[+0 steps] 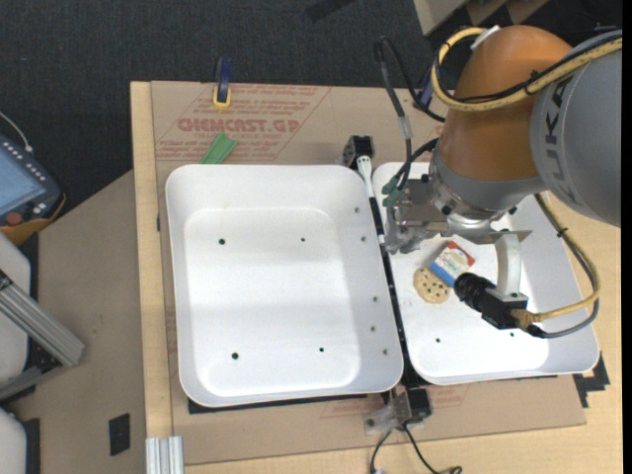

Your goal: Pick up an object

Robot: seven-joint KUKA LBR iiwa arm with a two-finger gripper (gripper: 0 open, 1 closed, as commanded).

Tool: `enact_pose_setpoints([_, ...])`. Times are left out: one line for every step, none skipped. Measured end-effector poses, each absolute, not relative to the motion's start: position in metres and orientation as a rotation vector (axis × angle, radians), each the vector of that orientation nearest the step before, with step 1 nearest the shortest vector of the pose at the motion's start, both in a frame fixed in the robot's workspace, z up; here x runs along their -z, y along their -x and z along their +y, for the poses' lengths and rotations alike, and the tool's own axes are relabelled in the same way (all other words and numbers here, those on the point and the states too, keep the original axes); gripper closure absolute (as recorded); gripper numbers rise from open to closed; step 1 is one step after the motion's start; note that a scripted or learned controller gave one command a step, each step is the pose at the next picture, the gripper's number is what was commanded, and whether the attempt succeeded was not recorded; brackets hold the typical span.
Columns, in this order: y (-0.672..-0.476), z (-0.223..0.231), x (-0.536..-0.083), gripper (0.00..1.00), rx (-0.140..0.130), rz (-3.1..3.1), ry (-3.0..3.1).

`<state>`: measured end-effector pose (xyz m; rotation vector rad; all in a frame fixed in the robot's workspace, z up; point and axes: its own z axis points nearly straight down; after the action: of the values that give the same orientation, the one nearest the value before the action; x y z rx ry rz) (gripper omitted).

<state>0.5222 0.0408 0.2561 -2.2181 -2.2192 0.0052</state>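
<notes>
Two bins (pixel 267 284) (perhaps two objects (pixel 441 273)).

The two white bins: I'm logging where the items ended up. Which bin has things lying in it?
The right bin, under the arm. A round tan cookie and a small red, white and blue packet lie in it, near the wall it shares with the left bin.

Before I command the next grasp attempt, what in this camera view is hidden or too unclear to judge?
- Gripper: the wrist and orange band cover it, so its state is unreadable.
- Right bin: the arm hides its upper half, so more items may lie there.
- Small red, white and blue packet: label too small to read; its upper edge runs under the arm.
- Round speckled disc: too small to identify.
</notes>
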Motion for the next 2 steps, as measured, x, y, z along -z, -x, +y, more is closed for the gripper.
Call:
enact_pose_setpoints([-0.523,0.087,-0.359,1.00,0.019,-2.234,2.218])
enact_pose_setpoints([-0.476,0.069,-0.265,1.00,-0.017,-2.211,2.219])
